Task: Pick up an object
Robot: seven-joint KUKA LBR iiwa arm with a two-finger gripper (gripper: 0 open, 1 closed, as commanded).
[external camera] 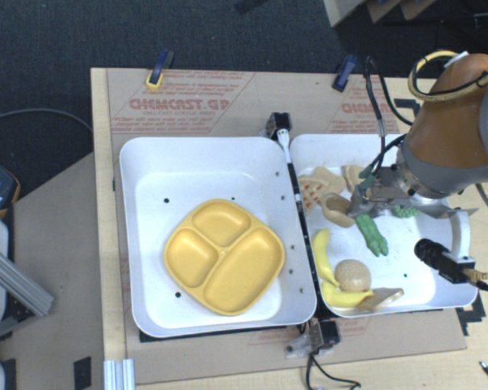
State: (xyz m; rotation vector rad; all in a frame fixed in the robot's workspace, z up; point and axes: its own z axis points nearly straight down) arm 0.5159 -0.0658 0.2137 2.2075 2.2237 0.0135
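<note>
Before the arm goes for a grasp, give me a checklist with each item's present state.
1. End effector over the right bin: ok.
2. Candidate close by: the green toy lies just beneath the end effector: ok.
3. Green toy apart from the beige piece beside it: cannot tell.
4. Banana free of neighbours: not ok, the tan ball rests against it.
5. Yellow plate out of the way in the left bin: ok.

Dark grey carpet (57,31) all around the bench. Top's covered in brown printed cardboard (187,104), two clamps (157,70) on the far edge, aluminium rail (20,281) off lower left.
</note>
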